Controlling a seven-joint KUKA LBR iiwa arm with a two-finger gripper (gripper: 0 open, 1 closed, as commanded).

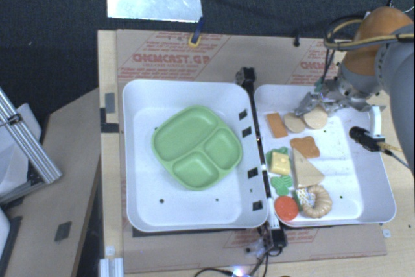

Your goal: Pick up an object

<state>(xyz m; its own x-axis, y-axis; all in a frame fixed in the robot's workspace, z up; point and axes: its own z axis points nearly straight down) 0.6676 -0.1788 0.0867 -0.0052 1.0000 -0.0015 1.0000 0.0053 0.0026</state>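
At the right bin's (382,201) far end, the gripper (316,102) is hovering by a round cracker (316,118), jaw state indiscernible; centring over it before closing seems wise.

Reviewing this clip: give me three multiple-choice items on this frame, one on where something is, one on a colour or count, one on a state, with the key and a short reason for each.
1. Where does the green plate lie?
A. In the left bin
B. In the right bin
C. On the bare bench

2. How many compartments does the plate have?
A. Two
B. Three
C. Five

3. Where is the tool now?
A. Over the plate
B. Low at the far end of the right bin, by the round tan slices
C. Over the tomato at the near end

Key:
1 A, since the plate sits in the middle of the left bin.
2 B, since raised ridges split it into three wells.
3 B, since the tool is beside the slices, far from both plate and tomato.
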